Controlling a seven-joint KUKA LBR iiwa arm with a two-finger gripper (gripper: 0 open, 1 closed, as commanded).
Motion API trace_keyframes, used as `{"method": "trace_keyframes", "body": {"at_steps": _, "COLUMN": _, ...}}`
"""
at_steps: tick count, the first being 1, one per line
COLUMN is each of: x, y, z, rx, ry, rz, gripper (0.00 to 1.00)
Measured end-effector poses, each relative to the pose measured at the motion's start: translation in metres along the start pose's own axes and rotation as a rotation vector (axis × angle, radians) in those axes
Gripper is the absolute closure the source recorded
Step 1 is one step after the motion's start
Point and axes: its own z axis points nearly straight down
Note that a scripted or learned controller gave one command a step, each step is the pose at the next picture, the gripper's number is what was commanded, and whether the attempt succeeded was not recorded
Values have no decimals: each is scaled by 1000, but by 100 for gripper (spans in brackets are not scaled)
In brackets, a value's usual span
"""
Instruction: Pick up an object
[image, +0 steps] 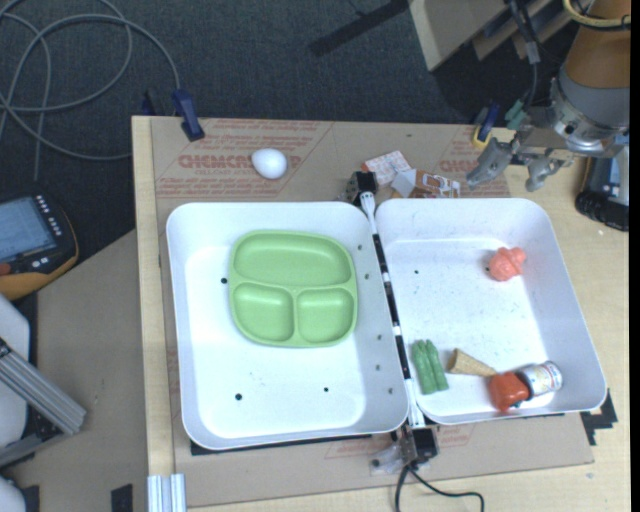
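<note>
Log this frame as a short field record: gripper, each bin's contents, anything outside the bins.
gripper: open, above the bench past the right bin's far rim, holding nothing
left bin: green divided plate
right bin: pink toy toward the far side; green pod, cone, red and silver object along the near edge
outside bins: white egg on the board behind the left bin

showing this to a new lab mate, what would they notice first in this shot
The pale green divided plate in the left bin stands out most against the white. Next come the small bright things in the right bin: a pink toy near the far right, and a green piece, a cone and a red-capped bottle along the near edge. The gripper hangs open above that bin's far edge, holding nothing.
</note>
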Motion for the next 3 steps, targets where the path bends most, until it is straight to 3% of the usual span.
{"method": "trace_keyframes", "body": {"at_steps": 2, "x": -86, "y": -29, "z": 164, "rx": 2, "ry": 3, "rz": -1, "gripper": 0}}
{"method": "trace_keyframes", "body": {"at_steps": 3, "x": -86, "y": -27, "z": 152, "rx": -2, "ry": 0, "rz": -1, "gripper": 100}}
